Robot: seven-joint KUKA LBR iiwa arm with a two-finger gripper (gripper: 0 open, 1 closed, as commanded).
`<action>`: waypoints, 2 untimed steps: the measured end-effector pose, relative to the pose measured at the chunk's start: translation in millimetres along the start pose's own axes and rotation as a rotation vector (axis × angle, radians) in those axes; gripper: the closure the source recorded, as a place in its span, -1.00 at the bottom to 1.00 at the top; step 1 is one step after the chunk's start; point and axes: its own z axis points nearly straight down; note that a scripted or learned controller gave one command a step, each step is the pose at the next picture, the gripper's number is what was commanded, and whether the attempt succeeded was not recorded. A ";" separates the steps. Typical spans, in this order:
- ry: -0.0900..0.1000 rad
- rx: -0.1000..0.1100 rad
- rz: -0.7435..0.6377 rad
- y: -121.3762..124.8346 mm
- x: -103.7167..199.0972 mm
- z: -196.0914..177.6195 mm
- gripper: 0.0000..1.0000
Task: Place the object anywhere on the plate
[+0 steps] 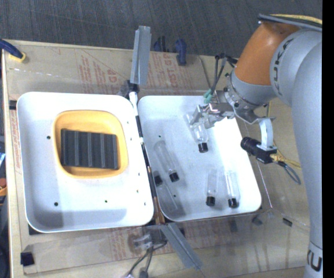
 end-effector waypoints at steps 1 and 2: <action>-0.001 0.000 -0.174 22.6 77.0 9.8 1.00; -0.001 0.001 -0.329 31.6 111.2 22.4 1.00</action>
